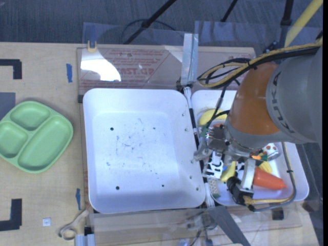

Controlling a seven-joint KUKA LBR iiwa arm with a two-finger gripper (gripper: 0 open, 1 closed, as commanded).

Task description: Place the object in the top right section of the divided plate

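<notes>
**Arm down in right bin, plate waiting at far left**

Camera view: the arm's wrist hangs low over the right bin [300, 188], lower right of the frame, with the jaws [225, 170] buried among the clutter. Whether they are wide, narrow or gripping anything cannot be told; the wrist body and cables hide the tips. Judged a pick attempt, since the arm is down where the objects lie.

Right bin contents: an orange cone-shaped toy [267, 179] just right of the jaws, a yellow piece [206, 118] near the bin's upper left, and small mixed items under the wrist, too crowded to name. Which one is the task's object is unclear.

Left bin [138, 147], centre frame: only faint scuff marks.

The green divided plate [35, 136] sits on the desk [46, 199] at the frame's left edge, well apart from both bins, all three sections bare, so placement is not yet done
</notes>
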